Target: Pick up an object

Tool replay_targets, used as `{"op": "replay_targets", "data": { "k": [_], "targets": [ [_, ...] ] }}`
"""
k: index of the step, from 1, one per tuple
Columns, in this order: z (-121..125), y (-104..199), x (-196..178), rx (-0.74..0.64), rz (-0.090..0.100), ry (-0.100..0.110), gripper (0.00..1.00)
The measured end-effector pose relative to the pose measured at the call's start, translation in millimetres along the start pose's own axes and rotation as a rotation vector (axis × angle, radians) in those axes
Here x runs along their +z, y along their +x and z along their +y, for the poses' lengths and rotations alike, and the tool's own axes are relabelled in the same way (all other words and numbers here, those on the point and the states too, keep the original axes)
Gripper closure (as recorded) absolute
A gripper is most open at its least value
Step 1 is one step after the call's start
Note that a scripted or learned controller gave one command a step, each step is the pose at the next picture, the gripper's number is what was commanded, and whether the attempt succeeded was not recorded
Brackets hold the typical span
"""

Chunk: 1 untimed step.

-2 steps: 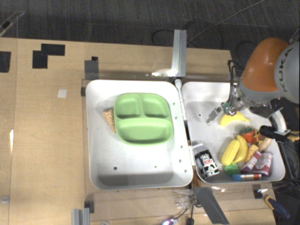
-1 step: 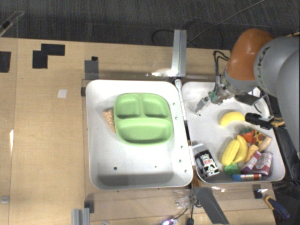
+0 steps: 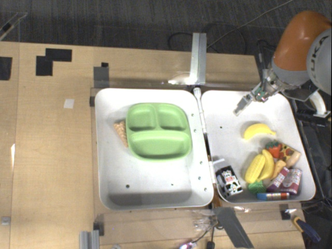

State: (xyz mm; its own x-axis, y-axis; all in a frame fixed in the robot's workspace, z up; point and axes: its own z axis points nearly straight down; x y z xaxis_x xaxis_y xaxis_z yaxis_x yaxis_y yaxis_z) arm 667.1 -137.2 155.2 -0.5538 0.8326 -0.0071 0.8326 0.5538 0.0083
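My gripper (image 3: 243, 106) hangs over the far part of the right bin (image 3: 228, 128), its tip pointing down-left, with nothing seen between its fingers. A yellow banana (image 3: 258, 131) lies a little nearer than it and to the right. Several small toys crowd the bin's near right corner: a yellow corn cob (image 3: 256, 168), a red and orange piece (image 3: 275, 152), a pink can (image 3: 288, 180) and a red marker (image 3: 275, 195). A black and white box (image 3: 227, 179) sits at the bin's near left corner.
The left bin (image 3: 111, 180) holds a green divided plate (image 3: 157, 130), with a tan waffle-like piece (image 3: 121, 133) tucked at its left edge. A metal post (image 3: 198, 58) stands behind the ridge between the bins.
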Motion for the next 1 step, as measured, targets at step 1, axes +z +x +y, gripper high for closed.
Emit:
{"op": "replay_targets", "data": {
  "k": [1],
  "targets": [
    [-37.3, 38.1, 63.4, -0.033, -0.003, -0.004, 0.0]
  ]
}}
